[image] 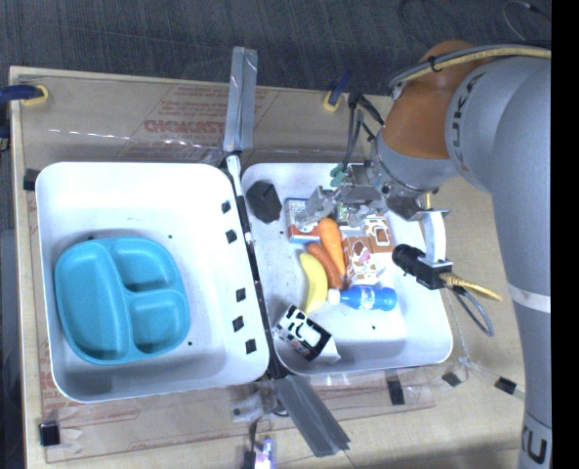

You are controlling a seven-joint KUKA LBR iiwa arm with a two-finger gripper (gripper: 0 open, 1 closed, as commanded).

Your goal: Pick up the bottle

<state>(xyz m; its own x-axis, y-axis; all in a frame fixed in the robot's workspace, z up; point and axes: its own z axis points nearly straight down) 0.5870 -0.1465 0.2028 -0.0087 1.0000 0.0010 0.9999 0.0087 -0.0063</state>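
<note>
The arm point(484, 135) reaches in from the right, its orange band above the right bin point(421, 345), with the gripper point(340, 195) low over the upper middle of that bin. The tool sits among clutter and whether it is apart, together or clamped on anything cannot be told from this view. The bottle point(365, 298) lies on its side on the bin floor toward the right of centre, blue-bodied with a white cap end pointing left (it is below the gripper in the view and apart from it). Just left of the bottle lies a banana point(313, 279), and a carrot point(331, 245) rests beside the banana, its upper end near the gripper. A printed carton point(367, 252) lies between the carrot and the bin's right wall, just above the bottle. A dark rounded object point(263, 199) sits near the bin's upper left corner, and a black-and-white patterned item point(303, 330) sits at the lower left. The left bin point(64, 189) holds a blue divided tray point(120, 298).
</note>
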